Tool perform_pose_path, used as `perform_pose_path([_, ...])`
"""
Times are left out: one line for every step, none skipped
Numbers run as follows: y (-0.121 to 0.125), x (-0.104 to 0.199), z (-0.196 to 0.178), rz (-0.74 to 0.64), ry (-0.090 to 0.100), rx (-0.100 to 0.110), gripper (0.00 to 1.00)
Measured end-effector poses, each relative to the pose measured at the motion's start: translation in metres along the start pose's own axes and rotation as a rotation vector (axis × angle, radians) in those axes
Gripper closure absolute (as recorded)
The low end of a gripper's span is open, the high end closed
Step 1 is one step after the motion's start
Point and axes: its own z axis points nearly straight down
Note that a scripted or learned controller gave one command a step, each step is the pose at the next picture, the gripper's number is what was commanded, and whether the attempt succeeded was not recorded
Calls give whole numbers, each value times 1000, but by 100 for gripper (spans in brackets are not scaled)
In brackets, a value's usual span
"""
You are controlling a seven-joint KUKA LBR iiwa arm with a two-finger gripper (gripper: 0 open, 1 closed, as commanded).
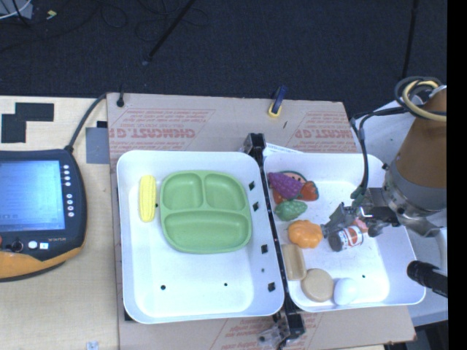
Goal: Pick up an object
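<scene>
- Table [87, 297] carrying two shallow white bins side by side: left bin [190, 290], right bin [379, 195].
- In left bin: green divided plate [205, 211] near centre; yellow corn cob [147, 197] just beside plate's left edge, lying lengthwise.
- In right bin, along its left part: purple grapes [286, 185] at top, with a red piece [310, 191] touching on the right; green leafy item [290, 210] just below grapes; orange fruit [305, 234] below that.
- Further down in right bin: tan oblong block [295, 262] against the divider side; round beige item [317, 284] near front wall; white rounded item [345, 291] touching it on the right.
- Arm [423, 159] reaching in from right, over right bin's right part.
- Gripper [343, 228] low in right bin, just right of orange fruit.
- Small red-and-white object [353, 237] at the gripper tip; too dark and blurred to tell whether fingers are spread or closed, or whether object sits between them.
- Outside bins: handheld control pendant with screen [36, 203] at table's left edge; blue-and-yellow clamp [276, 102] on cardboard behind bins.
</scene>
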Motion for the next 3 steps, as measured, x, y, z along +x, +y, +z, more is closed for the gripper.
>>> perform_pose_path([2, 0, -5, -2, -1, -11, 0])
perform_pose_path([-4, 6, 43, -3, -1, -10, 0])
perform_pose_path([-5, 2, 89, -2, 0, -8, 0])
